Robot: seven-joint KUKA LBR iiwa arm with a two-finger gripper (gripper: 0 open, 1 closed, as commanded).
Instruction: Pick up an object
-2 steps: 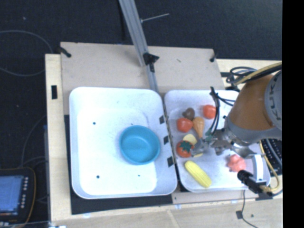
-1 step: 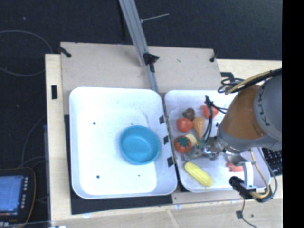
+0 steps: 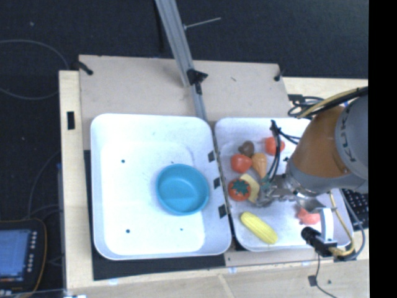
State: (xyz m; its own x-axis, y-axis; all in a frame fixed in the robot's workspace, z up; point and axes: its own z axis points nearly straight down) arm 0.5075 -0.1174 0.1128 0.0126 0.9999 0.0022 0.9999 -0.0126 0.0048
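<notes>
The arm (image 3: 322, 154) is reaching in from the right over the right bin (image 3: 231, 132), its orange band sitting above the grey wrist. The gripper (image 3: 268, 194) is hanging low among a cluster of toy foods near the bin's left wall, but whether it is open, closed or gripping anything cannot be told, since the wrist and the clutter are hiding that part. Just beside the gripper a banana (image 3: 250, 182) is lying against a tomato (image 3: 238, 190). Further up, another tomato (image 3: 241, 162) is resting beside an orange carrot-like piece (image 3: 259, 162), with a brown piece (image 3: 247, 148) above them and a red piece (image 3: 271, 144) near the arm. A corn cob (image 3: 258, 227) is lying apart near the bin's front edge, and a pink piece (image 3: 307, 215) is sitting under the wrist. In the left bin (image 3: 124, 135) a blue bowl (image 3: 182, 189) is sitting upright. Both bins are resting on the tabletop (image 3: 136, 85).
</notes>
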